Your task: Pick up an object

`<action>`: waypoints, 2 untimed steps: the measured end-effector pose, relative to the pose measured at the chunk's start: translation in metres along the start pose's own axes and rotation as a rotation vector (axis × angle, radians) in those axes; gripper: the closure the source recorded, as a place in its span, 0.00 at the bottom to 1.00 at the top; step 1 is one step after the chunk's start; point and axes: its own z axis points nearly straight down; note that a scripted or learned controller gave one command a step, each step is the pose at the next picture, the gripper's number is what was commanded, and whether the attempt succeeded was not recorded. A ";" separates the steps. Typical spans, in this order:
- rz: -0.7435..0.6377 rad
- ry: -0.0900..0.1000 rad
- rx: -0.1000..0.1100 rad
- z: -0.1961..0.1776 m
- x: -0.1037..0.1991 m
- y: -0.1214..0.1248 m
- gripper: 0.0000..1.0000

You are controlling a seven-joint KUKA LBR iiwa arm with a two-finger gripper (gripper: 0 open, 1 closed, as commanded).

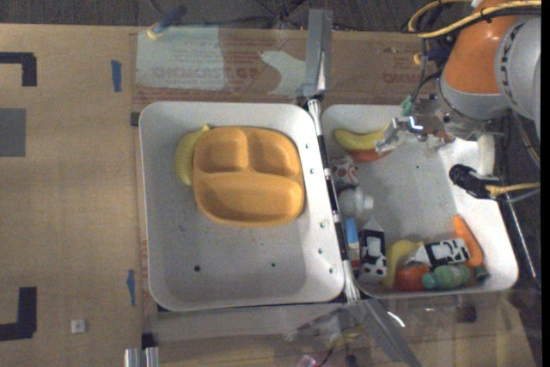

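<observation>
Camera view: two shallow white bins are sitting side by side on the brown bench [69, 211].

The left bin [163, 271] is holding an orange divided plate [249, 174], upside down, lying toward the bin's far edge and slightly right of its middle. A yellow banana [184, 157] is lying under the plate's left edge, partly covered by it, only its curved side peeking out. The near half of this bin's floor is showing bare white with a few dark specks.

The right bin [412, 185] is carrying more clutter. A second yellow banana [359, 137] is lying at the far left corner, with a reddish piece just under it. A small red-and-white item [344, 170] is resting against the left wall below that, then a white lumpy toy [354, 202] further toward the near edge, still along the left wall. Along the near edge a black-and-white cow-pattern box [372, 252] is standing at the near left corner, beside it a yellow curved piece [400, 255], a red-orange item [412, 277], a green toy [447, 276], another black-and-white block [449, 252], and an orange carrot-like piece [468, 241] at the near right corner.

The grey arm with the orange band is reaching in over the right bin's far edge. The gripper [404, 130] is hovering just right of the second banana; cannot tell its opening, too blurred, nothing seen held.
</observation>
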 end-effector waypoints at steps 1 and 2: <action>0.157 0.001 -0.004 0.041 0.028 -0.095 0.00; 0.171 -0.001 -0.003 -0.007 -0.039 -0.042 0.00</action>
